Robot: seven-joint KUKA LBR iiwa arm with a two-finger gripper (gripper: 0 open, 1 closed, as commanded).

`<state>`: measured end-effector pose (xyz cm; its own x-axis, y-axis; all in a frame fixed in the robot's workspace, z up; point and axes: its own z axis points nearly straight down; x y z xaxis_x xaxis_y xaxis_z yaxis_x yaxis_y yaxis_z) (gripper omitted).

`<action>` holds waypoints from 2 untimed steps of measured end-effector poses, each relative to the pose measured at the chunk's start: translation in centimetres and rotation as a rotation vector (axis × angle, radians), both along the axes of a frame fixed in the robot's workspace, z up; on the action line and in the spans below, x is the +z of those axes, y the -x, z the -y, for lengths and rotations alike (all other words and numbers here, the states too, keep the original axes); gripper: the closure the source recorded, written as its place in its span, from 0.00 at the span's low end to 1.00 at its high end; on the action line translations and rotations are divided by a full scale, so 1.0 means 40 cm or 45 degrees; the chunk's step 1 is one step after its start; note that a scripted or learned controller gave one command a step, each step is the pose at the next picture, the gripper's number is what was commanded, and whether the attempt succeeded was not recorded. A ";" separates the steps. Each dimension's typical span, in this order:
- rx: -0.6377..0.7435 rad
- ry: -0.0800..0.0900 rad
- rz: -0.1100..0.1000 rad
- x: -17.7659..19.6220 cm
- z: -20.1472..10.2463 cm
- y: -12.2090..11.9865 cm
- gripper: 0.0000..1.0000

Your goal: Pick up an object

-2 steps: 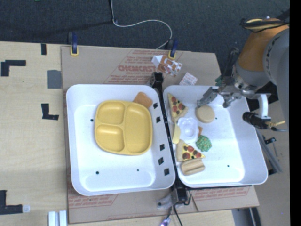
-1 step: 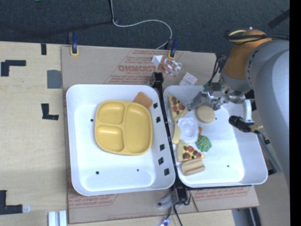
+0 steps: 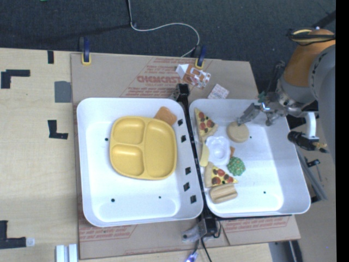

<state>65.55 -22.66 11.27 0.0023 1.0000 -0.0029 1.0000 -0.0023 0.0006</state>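
Just left of and below the pincer (image 3: pixel 246 117) sits the tan cookie (image 3: pixel 238 132); we cannot tell how the pincer stands. We fear a descent would catch only its rim and flick it toward the fried egg (image 3: pixel 217 148).
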 end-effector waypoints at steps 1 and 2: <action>0.007 -0.002 -0.001 -0.072 -0.102 0.010 0.00; 0.002 -0.004 -0.003 -0.068 -0.177 0.231 0.00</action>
